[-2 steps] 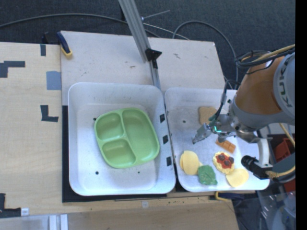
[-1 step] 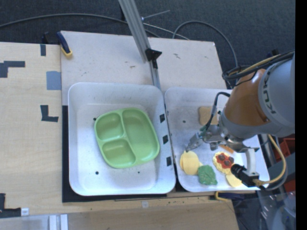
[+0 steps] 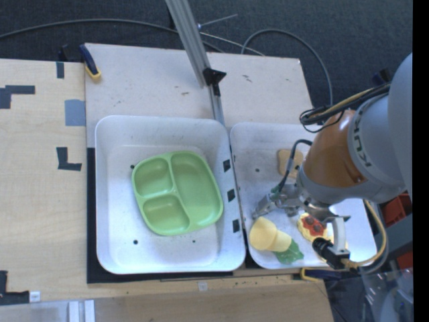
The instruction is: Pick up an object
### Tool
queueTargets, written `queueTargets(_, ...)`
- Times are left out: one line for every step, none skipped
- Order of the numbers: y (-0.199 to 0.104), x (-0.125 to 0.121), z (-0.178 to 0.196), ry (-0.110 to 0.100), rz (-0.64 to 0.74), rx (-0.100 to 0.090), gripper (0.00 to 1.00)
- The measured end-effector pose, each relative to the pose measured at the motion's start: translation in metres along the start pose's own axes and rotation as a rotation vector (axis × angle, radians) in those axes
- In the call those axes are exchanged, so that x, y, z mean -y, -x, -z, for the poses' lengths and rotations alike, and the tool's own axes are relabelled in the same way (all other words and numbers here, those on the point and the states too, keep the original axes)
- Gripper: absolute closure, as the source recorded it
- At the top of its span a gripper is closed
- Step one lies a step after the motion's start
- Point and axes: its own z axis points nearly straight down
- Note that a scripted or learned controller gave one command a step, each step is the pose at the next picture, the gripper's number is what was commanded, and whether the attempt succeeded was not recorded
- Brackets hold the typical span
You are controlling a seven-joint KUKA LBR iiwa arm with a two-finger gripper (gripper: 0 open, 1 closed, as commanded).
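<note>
Right bin [image 3: 255,146]: claw [image 3: 268,205] above yellow toy [image 3: 266,233].

A lime-green divided plate [image 3: 177,193] sits in the white left bin [image 3: 107,180], while the white right bin [image 3: 255,146] holds a pale yellow toy [image 3: 267,235], a small green piece [image 3: 289,253], a red-and-yellow item [image 3: 310,227] and a tan object [image 3: 287,158]. The grey arm [image 3: 382,146] carries an orange band [image 3: 332,156] over the light wood bench [image 3: 40,180], which bears grey and black tape marks. A blue-and-yellow clamp [image 3: 90,62] rests at the pale board's corner above dark carpet [image 3: 67,5].
</note>
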Motion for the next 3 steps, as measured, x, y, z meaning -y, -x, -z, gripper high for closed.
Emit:
queueTargets(-0.001, 0.0, 0.011, -0.002, 0.002, -0.002, 1.0)
queueTargets(0.004, -0.003, 0.055, 0.003, 0.0, -0.001, 1.0)
queueTargets(0.011, -0.002, 0.115, 0.005, 0.001, 0.0, 1.0)
